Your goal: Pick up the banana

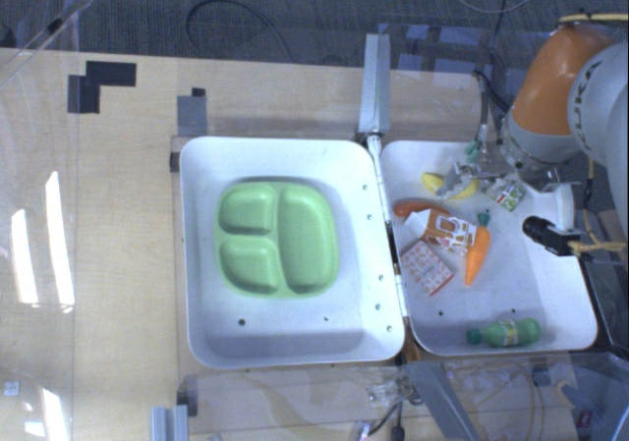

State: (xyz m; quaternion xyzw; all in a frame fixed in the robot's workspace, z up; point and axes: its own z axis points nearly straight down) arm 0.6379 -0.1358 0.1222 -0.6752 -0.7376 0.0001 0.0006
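Note:
The yellow banana (435, 181) lies near the back left of the right bin (580, 316). My gripper (470, 175) is down in the bin directly over the banana's right part and covers its middle, so yellow shows on both sides of the metal. The grey arm with its orange band (552, 85) reaches in from the upper right.
The right bin also holds a red sausage (413, 206), an orange-and-white carton (448, 230), a carrot (478, 253), a pink checkered packet (428, 267), a green bottle (505, 333), and a small green-white box (508, 196). A green divided plate (278, 238) sits in the left bin (197, 331).

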